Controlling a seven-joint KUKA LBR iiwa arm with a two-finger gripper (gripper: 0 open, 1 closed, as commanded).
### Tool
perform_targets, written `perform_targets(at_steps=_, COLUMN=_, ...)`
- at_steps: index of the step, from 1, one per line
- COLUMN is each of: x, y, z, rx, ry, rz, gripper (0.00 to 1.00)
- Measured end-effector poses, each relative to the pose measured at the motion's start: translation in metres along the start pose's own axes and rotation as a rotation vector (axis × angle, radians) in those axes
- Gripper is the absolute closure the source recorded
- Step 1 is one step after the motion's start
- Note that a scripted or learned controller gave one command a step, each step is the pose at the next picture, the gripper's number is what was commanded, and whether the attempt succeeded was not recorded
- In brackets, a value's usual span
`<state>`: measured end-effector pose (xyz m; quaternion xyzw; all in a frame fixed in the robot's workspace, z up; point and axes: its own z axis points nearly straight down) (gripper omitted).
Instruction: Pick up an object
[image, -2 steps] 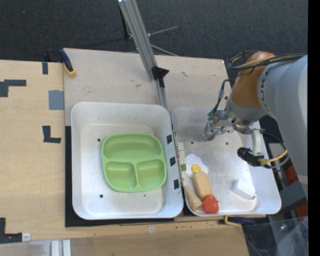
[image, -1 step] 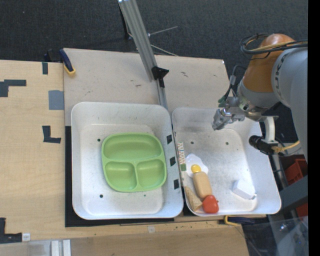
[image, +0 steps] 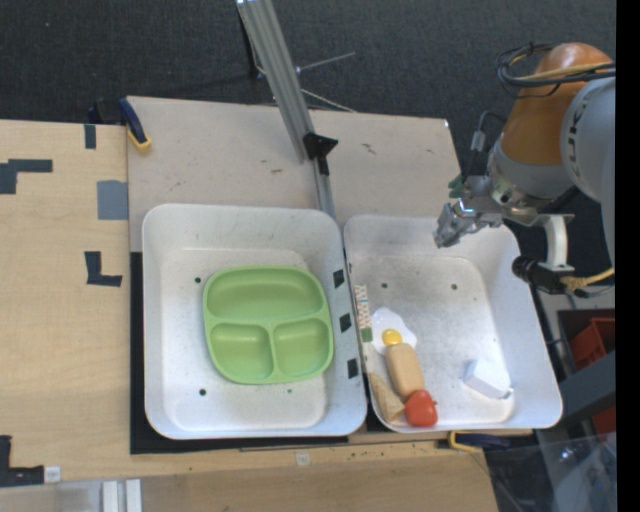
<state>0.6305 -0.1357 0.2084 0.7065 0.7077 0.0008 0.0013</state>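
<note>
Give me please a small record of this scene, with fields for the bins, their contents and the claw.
left bin: shallow white bin holding a green three-compartment plastic plate
right bin: shallow white bin holding a tan bread-shaped toy, a red round toy, a small yellow piece, a white block
claw: above right bin's far edge, grasping nothing visible

The arm is a rounded grey body with a broad glossy orange band above the wrist. Thin black cables loop over the top of the orange part. Below the band sits a grey wrist section with small metal fittings and a spot of green. The tool is a small silvery-grey metal piece with dark details.
</note>
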Motion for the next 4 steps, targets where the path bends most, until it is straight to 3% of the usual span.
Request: perform_targets(at_steps=4, x=0.219, y=0.002, z=-0.029, rx=0.004, ry=0.003, rz=-0.005, gripper=1.0)
